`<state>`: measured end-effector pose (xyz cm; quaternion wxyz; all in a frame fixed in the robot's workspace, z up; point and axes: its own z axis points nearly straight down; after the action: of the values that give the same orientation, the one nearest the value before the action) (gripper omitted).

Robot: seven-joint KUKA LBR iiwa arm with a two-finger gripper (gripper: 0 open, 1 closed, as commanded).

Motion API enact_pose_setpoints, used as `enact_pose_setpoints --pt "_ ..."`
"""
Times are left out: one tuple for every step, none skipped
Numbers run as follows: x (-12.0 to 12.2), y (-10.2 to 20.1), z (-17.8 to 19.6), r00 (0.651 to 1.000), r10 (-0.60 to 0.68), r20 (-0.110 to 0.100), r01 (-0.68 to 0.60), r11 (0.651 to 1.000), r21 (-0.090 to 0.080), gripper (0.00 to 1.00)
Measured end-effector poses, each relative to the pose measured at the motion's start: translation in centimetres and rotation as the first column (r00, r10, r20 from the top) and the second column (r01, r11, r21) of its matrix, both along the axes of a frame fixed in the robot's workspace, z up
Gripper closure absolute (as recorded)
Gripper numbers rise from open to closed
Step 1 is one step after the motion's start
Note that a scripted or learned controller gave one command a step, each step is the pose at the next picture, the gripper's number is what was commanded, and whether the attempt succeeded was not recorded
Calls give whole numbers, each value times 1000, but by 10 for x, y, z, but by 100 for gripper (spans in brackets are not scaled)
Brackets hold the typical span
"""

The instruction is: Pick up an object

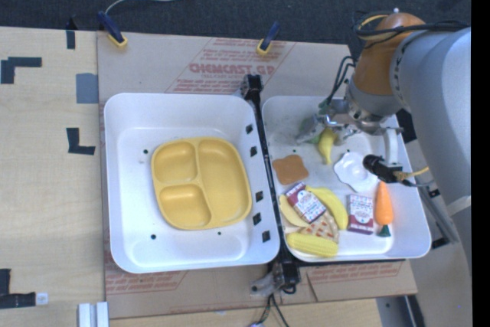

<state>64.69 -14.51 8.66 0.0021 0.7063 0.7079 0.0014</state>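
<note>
We see two shallow white bins side by side on the desk [46,188]. The left bin [122,188] holds a yellow divided plate [200,182] with three compartments, lying flat near its middle.

The right bin [417,230] holds a crowd of toy foods. Along its near side lie a corn cob [311,244], a pizza slice [325,226], a banana [332,204] and two small red-and-white cartons [308,204] [360,212]; an orange carrot [383,206] rests at the right, just beside one carton. A brown toast slice [290,169] sits toward the left wall, and a white piece [354,171] lies near the middle.

The end effector [334,124] is down in the far part of the right bin, right above a small yellow fruit [327,145] with a green leafy bit [308,128] beside it. We cannot tell how wide it stands, nor whether it touches the fruit.
</note>
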Motion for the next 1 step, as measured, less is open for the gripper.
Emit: enact_pose_setpoints --pt "-5 -3 10 1000 -1 -24 1 1000 1 100"
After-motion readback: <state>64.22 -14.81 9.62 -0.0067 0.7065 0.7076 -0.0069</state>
